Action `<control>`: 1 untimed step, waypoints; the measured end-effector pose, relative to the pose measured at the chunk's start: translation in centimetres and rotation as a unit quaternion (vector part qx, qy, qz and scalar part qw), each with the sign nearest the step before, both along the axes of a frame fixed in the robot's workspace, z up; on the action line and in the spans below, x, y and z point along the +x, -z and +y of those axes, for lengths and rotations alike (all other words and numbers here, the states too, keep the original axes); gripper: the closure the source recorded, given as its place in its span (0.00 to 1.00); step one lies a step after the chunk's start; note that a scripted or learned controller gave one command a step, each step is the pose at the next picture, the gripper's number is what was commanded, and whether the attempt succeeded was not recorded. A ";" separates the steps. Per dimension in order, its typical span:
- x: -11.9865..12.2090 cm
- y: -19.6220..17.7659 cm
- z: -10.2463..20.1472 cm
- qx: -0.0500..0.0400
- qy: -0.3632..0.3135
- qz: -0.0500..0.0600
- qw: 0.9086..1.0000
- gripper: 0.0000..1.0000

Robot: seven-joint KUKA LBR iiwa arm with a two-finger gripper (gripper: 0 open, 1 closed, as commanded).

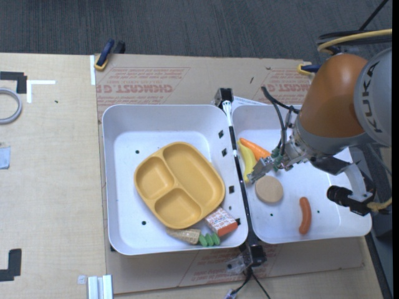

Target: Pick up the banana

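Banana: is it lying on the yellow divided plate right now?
No, the banana lies in the right bin beside the carrot, while the yellow plate sits in the left bin.

The arm reaches in from the right over the right bin [349, 226], its gripper [267, 165] low at the bin's left side, right by the banana [248, 159]. An orange carrot [255, 147] lies against the banana. A round tan biscuit [269, 190] sits just below the gripper, a sausage [304, 215] further right. The left bin [118, 185] holds a yellow divided plate [179, 184] with small food items near its lower corner
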State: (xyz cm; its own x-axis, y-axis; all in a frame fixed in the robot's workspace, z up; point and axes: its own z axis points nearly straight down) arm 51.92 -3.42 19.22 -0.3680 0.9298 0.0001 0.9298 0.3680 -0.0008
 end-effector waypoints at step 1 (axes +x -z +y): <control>3.6 0.0 4.7 0.000 -0.046 -0.001 0.999 0.00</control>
